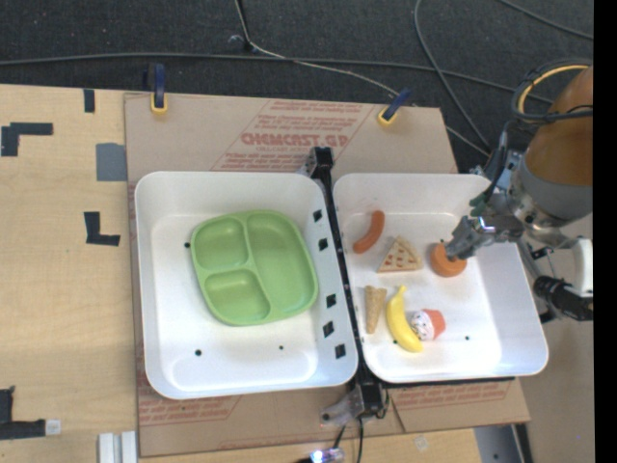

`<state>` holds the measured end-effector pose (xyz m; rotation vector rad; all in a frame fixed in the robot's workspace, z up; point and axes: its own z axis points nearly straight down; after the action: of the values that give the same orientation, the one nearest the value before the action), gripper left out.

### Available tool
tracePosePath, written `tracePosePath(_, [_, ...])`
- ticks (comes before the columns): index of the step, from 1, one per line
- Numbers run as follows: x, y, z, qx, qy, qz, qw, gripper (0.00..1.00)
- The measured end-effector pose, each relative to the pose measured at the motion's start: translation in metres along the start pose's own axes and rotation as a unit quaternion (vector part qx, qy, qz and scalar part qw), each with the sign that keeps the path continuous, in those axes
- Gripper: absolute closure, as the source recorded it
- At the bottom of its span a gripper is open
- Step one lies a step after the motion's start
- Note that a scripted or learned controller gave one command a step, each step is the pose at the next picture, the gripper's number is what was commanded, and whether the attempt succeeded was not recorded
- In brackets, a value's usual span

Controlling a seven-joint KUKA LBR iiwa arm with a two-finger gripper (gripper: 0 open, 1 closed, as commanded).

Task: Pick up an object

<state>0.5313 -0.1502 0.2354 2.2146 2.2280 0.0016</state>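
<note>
The right bin (501, 350) holds several toy foods: an orange sausage (368, 231), a pizza slice (398, 257), an ice-cream cone (373, 307), a yellow banana (401, 320), a small red-and-white toy (427, 324) and an orange round object (447, 261). My gripper (463, 242) comes in from the right and sits low at the orange round object's upper right edge, touching or just over it. The fingertips are dark and blend together against the object.
The left bin (164, 355) holds a green divided plate (254, 265). A black divider (329, 258) runs between the two bins. Cables (453, 27) trail across the dark surface behind the bench. Two clamps (157, 96) hold the cardboard at the back.
</note>
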Motion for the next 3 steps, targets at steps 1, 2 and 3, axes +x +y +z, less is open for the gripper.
tracePosePath(1, [0.05, 0.0, 0.012, 0.001, 0.0, 0.0, 1.0, 1.0])
tracePosePath(2, [0.11, 0.002, 0.021, 0.002, 0.0, 0.0, 1.0, 1.0])
tracePosePath(3, [0.155, 0.0, 0.022, 0.001, 0.0, 0.0, 1.0, 1.0])
